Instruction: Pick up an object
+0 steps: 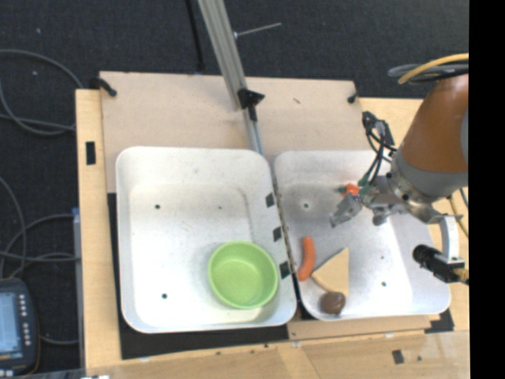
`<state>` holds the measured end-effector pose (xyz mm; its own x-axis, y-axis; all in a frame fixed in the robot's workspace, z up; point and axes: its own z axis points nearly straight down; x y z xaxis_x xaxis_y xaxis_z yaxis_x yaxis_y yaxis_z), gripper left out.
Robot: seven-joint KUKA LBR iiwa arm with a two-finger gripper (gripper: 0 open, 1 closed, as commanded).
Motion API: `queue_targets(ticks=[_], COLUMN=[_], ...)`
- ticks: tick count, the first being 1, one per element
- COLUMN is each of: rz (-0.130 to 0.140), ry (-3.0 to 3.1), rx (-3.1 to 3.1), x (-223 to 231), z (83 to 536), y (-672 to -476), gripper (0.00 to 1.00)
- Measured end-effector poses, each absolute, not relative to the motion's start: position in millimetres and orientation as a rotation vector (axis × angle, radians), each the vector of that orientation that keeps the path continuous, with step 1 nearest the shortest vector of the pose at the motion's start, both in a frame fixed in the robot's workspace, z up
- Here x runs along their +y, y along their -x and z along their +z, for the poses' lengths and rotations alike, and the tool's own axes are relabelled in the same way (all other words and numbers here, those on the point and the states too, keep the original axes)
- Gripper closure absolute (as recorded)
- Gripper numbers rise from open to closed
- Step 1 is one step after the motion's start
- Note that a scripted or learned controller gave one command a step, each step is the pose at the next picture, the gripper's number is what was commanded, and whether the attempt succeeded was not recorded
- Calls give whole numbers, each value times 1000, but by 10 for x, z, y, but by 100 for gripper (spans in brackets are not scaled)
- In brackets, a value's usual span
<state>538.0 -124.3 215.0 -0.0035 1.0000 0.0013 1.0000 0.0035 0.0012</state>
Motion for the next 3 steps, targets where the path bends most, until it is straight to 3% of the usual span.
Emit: queue_targets(ticks=[1,2,3], rz=[-3,6,-1], ry=[2219,2222,2227], rx=[-2224,-2217,-2221], x=[-1245,-1167,-1190], z=[2151,1571,1085], y=[-5380,-5378,-5394], gripper=[0,0,0])
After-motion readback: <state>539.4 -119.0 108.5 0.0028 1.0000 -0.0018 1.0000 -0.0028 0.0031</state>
